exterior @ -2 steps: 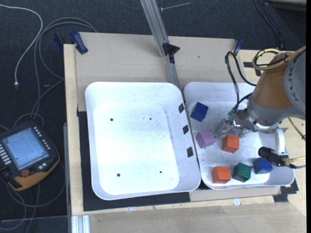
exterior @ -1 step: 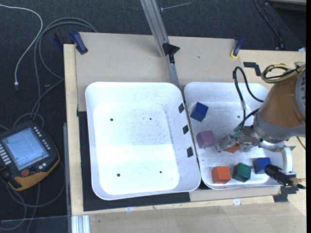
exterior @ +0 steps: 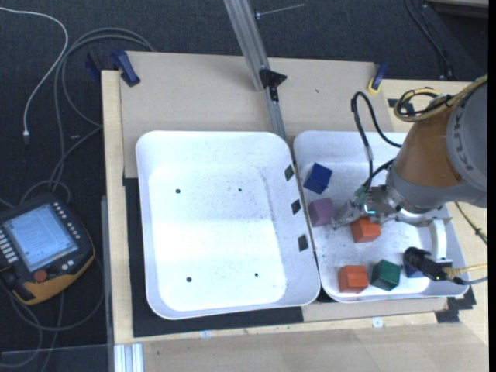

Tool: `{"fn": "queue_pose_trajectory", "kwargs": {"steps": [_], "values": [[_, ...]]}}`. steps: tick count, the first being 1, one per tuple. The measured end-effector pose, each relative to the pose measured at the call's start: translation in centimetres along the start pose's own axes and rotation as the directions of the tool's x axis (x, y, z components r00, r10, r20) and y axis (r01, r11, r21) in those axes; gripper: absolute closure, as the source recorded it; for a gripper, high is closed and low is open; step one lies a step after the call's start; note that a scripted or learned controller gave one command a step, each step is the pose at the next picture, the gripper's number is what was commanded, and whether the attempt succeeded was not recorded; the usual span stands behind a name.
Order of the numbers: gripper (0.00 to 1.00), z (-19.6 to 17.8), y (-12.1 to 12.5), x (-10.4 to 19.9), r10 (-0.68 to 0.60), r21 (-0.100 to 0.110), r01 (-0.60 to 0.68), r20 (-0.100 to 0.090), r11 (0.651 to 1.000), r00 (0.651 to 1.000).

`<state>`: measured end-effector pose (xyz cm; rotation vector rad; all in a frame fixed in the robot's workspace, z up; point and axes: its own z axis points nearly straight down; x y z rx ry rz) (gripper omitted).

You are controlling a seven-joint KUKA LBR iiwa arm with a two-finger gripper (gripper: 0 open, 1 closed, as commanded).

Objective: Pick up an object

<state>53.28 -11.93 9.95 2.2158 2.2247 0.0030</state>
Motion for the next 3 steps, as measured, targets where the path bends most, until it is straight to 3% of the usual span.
{"fn": "queue_pose_trajectory", "kwargs": {"steps": [1, 2, 3], "values": [[1.00, -1.1, 0.0, -0.1, 0.003, -0.002, -0.003, 0.000, 1.000, 1.000], [1.00, -10.5, 3.5, 6.8, -0.005, -0.007, 0.005, -0.002, 1.000, 1.000], [1.00, -10.0, 0.5, 16.2, -0.005, 0.008, 0.005, -0.004, 1.000, 1.000]]}}
